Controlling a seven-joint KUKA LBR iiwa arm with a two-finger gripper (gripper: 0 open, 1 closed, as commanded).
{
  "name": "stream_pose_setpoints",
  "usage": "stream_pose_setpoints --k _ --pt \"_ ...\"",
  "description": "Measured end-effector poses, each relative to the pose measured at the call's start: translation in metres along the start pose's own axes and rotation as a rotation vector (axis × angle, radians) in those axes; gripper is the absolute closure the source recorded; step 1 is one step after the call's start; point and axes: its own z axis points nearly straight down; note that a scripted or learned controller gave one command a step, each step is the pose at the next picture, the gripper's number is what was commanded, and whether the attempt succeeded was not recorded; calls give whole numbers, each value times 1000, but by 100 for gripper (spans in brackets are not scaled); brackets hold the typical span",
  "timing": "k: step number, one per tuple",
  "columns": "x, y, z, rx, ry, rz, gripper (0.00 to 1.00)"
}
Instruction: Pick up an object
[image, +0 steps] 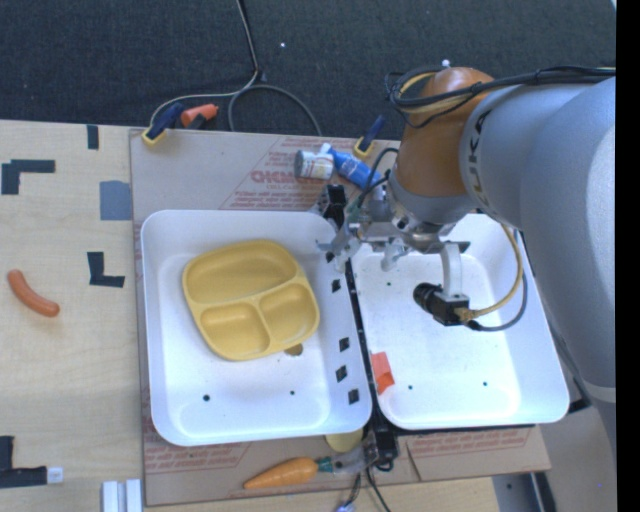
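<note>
Nearest you, a carrot (283, 473) lies below the bins. Your gripper (350, 238) hangs over the divider beside the yellow plate (250, 298); you cannot tell its state.

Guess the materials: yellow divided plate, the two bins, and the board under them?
Yellow divided plate: likely molded plastic, matte, uniform color with soft rounded ridges. Left bin and right bin: probably thin formed plastic, smooth white, rounded corners, slight sheen. Board: looks like cardboard, dull brown with printed red lettering.
</note>
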Motion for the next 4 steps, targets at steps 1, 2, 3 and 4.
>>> stream_pose_setpoints --k 1,2,3,4 --pt "-73 -14 4 5 -7 15 0" --pt "-174 26 75 8 -9 16 0" --pt "-105 -3 104 0 -9 6 0" --pt "-105 53 103 -1 -6 7 0"
